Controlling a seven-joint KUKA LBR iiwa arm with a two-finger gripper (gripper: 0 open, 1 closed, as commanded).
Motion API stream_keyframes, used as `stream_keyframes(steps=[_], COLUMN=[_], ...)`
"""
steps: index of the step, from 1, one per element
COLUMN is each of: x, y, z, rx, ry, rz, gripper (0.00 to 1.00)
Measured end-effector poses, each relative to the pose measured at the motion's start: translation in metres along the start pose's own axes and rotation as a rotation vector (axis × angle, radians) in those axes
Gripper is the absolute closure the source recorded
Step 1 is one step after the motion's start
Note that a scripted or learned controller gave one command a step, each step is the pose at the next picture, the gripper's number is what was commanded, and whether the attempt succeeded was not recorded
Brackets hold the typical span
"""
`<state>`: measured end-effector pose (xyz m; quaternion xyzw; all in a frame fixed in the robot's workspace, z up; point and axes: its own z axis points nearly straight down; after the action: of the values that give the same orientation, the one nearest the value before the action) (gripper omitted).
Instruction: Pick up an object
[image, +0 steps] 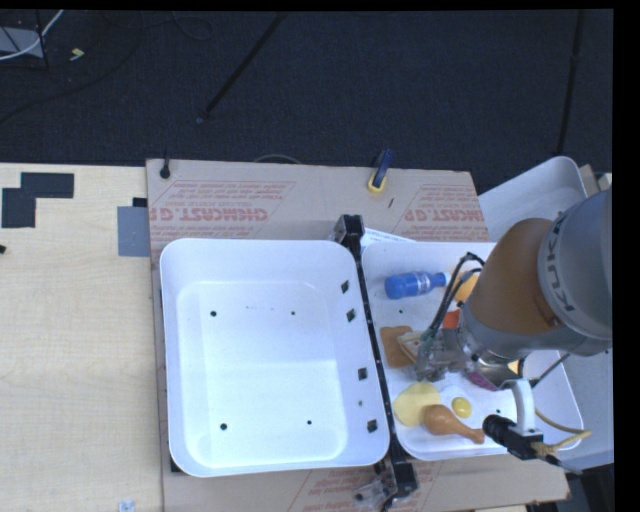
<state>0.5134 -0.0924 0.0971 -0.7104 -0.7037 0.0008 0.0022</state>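
The gripper (432, 352) is seen lowered into the right bin (572, 412), just right of a brown block (397, 345); whether anything is gripped cannot be told. A yellow pear-shaped toy (428, 409) lies just below it, and a blue bottle (413, 284) above, near the far wall

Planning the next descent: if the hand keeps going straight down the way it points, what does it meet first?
Probably the brown block in the right bin, beside the hand; the yellow piece lies just nearer. Depth is unclear from this slant.
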Motion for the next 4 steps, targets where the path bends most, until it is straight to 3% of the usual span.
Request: stream_keyframes(steps=[2,3,4], x=[-0.003,0.02,-0.034], y=[-0.001,0.091,0.106], z=[-0.018,-0.096,-0.076], rx=[0.003,-0.016,-0.003], ry=[0.002,-0.003,-0.004], rz=[0.014,-0.014,-0.006], gripper=[1.0,1.0,1.0])
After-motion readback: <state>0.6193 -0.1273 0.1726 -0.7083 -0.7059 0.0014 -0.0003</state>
